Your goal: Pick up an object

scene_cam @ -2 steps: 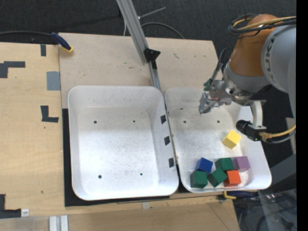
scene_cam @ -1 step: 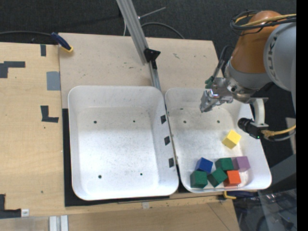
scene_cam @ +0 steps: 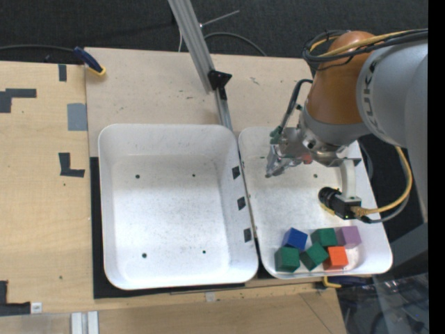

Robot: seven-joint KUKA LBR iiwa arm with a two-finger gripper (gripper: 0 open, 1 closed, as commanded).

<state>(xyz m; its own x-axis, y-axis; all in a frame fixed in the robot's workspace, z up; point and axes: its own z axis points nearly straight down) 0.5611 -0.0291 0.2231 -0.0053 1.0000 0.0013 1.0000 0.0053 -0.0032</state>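
The gripper (scene_cam: 274,164) is being held low over the far left part of the right bin (scene_cam: 306,186), close to that bin's left wall, with the grey arm (scene_cam: 389,82) and its orange band (scene_cam: 337,82) reaching in from the right. Whether the fingers are released or clenched cannot be told, since they are seen as a small dark cluster from above; nothing is being seen between them.

The blocks are being kept in a tight group at the near end of the right bin, well apart from the gripper. A blue block (scene_cam: 295,239) is lying at the far left of the group, with a green block (scene_cam: 286,259) just near of it. A second green block (scene_cam: 313,256) and a third green block (scene_cam: 325,237) are lying beside these. An orange block (scene_cam: 337,257) and a purple block (scene_cam: 349,236) are lying at the right of the group.

The left bin (scene_cam: 111,186) is standing beside the right bin on the wooden surface (scene_cam: 42,207).
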